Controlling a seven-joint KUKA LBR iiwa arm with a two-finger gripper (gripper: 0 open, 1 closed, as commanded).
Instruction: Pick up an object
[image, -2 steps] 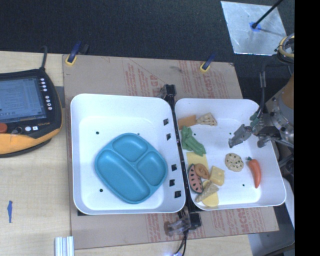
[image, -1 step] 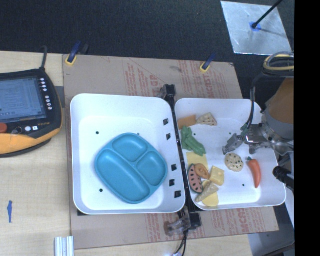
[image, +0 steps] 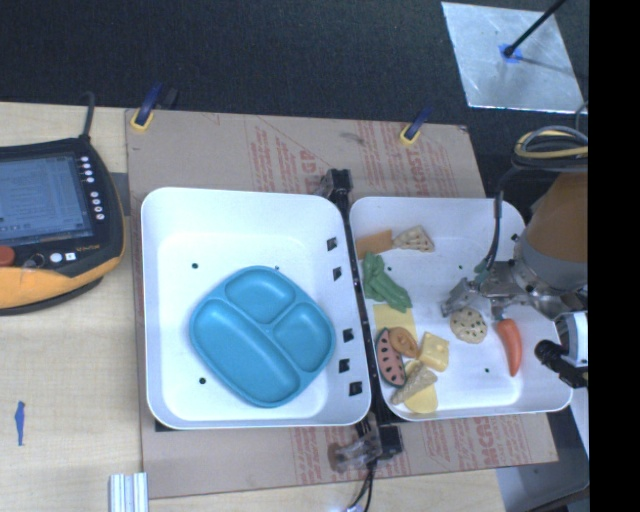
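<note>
Cheese wedges (image: 420, 385) are lying at the right bin's (image: 500, 405) front. Gripper (image: 468, 297) is hovering released just above the cookie (image: 467, 324); I am judging it must descend and close.

You have a scatter of toy foods in the right bin (image: 500, 405), all placed here relative to the cookie (image: 467, 324), a round tan disc with dark chips lying flat. Just right of it lies an orange carrot (image: 510, 345), tip pointing down. Left of it sits a green leafy piece (image: 384, 282). Below-left are a watermelon slice (image: 390, 358), and pale cheese cubes (image: 433, 352). Up-left lies a tan cracker (image: 413, 238)
</note>
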